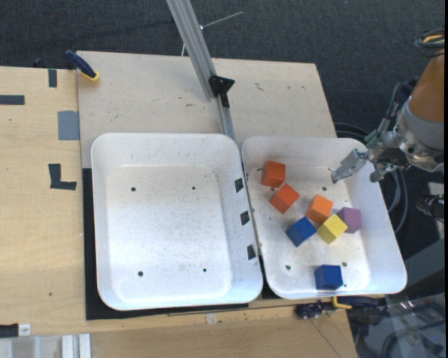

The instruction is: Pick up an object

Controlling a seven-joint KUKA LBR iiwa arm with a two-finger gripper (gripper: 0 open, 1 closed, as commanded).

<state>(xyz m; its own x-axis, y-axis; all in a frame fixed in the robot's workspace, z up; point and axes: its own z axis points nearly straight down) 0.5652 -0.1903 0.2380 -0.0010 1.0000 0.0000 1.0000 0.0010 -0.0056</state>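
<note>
The right bin (373,274) holds several small cubes. Two orange cubes (273,174) (284,198) lie near its left side. A third orange cube (319,207) sits in a cluster with a blue cube (300,231), a yellow cube (331,228) and a purple cube (350,218). Another blue cube (328,277) rests near the front edge. My gripper (363,168) hovers over the bin's upper right part, above and to the right of the cluster. It is open, with nothing between its fingers.
The left bin (104,200) stands beside the right one, their rims meeting in the middle. A slanted metal bar (198,43) runs from the top down to the bins' shared back corner. A blue and yellow tool (82,66) lies on the bench at the far left.
</note>
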